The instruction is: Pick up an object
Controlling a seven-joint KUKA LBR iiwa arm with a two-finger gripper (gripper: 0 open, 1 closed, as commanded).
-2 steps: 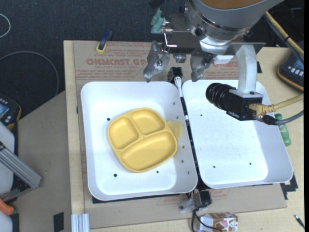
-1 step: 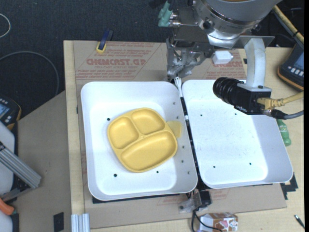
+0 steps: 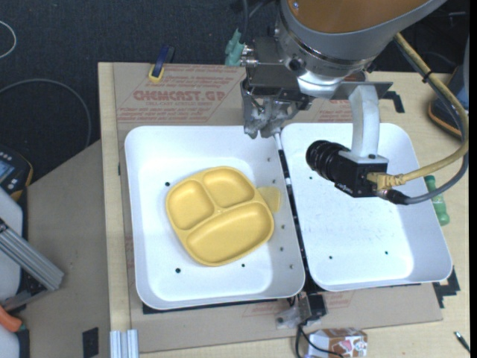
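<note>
**Overhead, gripper hangs at the back rim while the yellow tray lies alone in the left bin**

Overhead, the arm reaches in from the right, its grey wrist and orange band taking up the top of the view. Its gripper hangs at the far edge of the bins, just above the rim where the two meet; whether it is spread or closed cannot be told, and nothing shows in it.

A yellow divided tray, with two small wells and one long one, lies flat near the middle of the left bin, turned at a slant. A small pale yellow piece peeks out from under its right edge, touching it.

A black camera unit on a white bracket hangs from the wrist over the right bin, with a yellowish hose and cable trailing off to the right.

Both bins sit on a brown board printed with red lettering, on the tabletop. A blue and yellow clamp grips the board's far left edge.
</note>
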